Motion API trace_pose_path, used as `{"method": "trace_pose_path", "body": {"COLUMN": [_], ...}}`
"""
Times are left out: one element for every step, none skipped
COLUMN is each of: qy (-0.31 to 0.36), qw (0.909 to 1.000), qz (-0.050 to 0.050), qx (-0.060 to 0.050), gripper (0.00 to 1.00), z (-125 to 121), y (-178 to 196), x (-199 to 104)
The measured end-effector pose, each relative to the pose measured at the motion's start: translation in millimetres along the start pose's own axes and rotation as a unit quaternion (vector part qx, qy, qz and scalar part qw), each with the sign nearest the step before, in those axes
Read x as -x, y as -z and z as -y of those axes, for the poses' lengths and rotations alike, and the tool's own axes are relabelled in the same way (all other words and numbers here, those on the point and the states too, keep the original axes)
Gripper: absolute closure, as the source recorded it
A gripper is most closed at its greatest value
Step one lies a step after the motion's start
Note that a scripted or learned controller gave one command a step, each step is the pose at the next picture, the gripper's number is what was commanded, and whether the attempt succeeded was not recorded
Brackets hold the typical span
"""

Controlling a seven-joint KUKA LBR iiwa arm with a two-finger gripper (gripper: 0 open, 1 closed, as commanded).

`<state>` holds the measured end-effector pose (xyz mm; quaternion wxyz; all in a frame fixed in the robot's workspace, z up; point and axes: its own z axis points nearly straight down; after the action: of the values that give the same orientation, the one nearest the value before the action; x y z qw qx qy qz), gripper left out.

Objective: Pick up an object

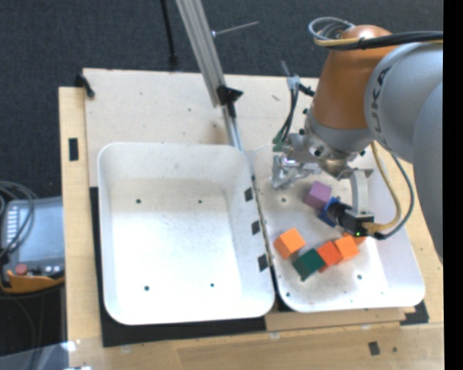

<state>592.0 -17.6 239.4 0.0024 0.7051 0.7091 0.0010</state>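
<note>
Right bin (387, 280): claw (282, 177) near left rim, blocks (328, 254) central.

Two shallow white plastic bins (177, 230) sit on the worktop (154, 102). The right bin (386, 280) contains three orange cubes (289, 242), one dark green cube (309, 263), one pale purple cube (319, 195) and one small blue block (329, 209).

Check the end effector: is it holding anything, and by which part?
No hold visible. The end effector hangs over the right bin with nothing seen in it; the purple block and green block lie loose on its floor.
</note>
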Motion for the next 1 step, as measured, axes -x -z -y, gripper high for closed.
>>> {"method": "trace_pose_path", "body": {"qy": [0.001], "qw": [1.0000], "qz": [-0.001], "qx": [-0.001], "gripper": [1.00], "z": [-26.1], "y": [0.5], "x": [-45.6]}}
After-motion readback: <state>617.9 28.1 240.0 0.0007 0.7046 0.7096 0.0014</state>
